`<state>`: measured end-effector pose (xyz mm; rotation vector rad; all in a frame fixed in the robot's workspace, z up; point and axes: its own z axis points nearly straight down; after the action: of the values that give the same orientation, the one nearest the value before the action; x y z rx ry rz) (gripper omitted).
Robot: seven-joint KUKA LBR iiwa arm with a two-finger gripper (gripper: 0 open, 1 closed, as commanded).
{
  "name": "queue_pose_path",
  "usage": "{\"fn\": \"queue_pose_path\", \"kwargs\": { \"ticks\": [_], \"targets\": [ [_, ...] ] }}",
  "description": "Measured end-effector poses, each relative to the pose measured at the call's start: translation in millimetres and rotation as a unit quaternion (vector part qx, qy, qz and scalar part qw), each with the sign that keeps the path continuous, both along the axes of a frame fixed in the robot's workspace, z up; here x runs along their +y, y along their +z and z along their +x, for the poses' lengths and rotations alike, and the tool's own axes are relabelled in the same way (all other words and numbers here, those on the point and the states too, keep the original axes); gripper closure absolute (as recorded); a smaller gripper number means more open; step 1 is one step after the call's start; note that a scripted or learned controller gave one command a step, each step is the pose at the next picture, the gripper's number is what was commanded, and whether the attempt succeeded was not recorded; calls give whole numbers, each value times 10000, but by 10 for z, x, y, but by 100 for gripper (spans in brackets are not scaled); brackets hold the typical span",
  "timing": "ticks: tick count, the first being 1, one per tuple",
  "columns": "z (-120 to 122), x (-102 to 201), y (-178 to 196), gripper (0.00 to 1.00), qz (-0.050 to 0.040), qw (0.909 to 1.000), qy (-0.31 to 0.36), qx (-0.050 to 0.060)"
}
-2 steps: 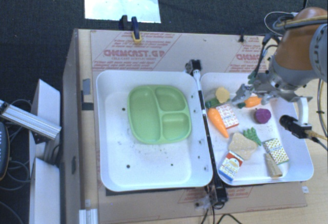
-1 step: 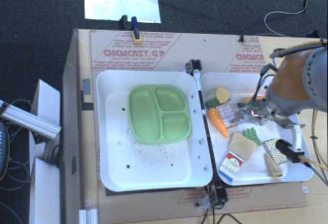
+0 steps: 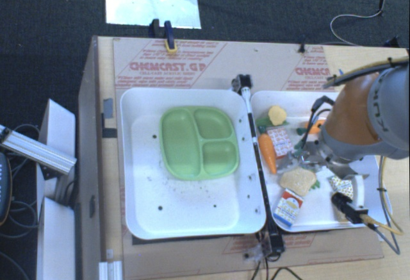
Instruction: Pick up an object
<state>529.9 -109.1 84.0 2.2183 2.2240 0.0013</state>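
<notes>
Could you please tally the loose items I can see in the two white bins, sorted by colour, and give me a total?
Green: 1, the divided plate in the left bin.
Orange: 1, the carrot in the right bin.
Yellow: 1, the small round piece.
Tan: 1, the bread slice.
Red and white: 2, the carton and the packet.
Total: 6. The arm hides further items.

The bench [image 3: 192, 64] bears two white bins [image 3: 141, 208].
</notes>
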Motion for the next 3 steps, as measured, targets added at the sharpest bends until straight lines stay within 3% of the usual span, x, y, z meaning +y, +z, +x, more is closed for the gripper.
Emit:
{"fn": "queue_pose_path", "kwargs": {
  "ticks": [1,2,3],
  "targets": [
    [234,233,10,0,-26,10000,-14,-16],
    [239,243,112,100,-13,10000,-4,-17],
    [238,244,111,0,-12,10000,-3,-15]
  ]
}}
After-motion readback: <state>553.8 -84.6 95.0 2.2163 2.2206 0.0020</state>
